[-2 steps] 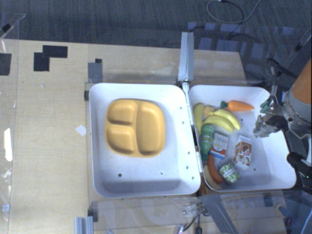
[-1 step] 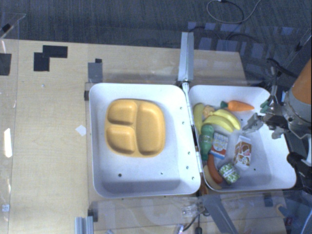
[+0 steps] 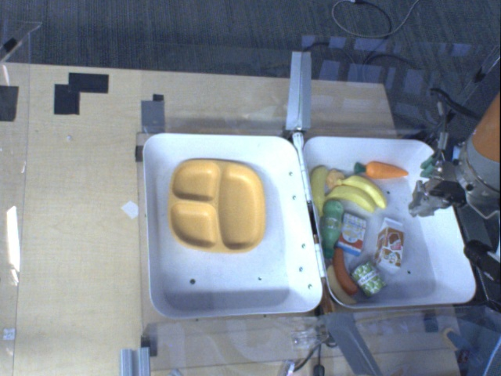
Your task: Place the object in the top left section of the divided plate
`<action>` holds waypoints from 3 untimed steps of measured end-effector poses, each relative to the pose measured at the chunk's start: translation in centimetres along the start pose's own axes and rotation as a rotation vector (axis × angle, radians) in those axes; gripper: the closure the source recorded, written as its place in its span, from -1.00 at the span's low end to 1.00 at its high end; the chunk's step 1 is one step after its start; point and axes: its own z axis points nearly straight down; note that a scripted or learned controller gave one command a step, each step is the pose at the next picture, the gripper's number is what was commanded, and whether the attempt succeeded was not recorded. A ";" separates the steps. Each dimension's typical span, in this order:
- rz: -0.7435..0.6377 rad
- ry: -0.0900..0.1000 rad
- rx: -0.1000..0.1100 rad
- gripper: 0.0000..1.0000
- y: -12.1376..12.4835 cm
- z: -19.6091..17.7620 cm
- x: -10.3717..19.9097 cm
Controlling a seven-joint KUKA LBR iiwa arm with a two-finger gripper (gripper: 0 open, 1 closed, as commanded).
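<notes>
One pincer (image 3: 430, 200) above right bin (image 3: 446, 288)

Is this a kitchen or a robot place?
It looks like a robot lab, not a kitchen. A robot arm's gripper hangs over a white bin of toy food, such as a banana and carrot. The yellow divided plate sits in another bin, and cables trail on the floor.

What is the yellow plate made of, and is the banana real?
The divided plate looks like moulded plastic: one even yellow colour, rounded rims, a soft dull sheen. The banana is probably a plastic toy: its yellow is smooth and spotless, lying among other toy-like foods. From this far, I can't be certain.
</notes>
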 end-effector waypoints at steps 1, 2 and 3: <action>0.000 0.000 0.000 -1.00 0.0 0.0 0.0; -0.008 -0.001 -0.005 1.00 0.2 -1.1 0.1; -0.007 -0.001 -0.004 -1.00 0.2 -1.1 0.1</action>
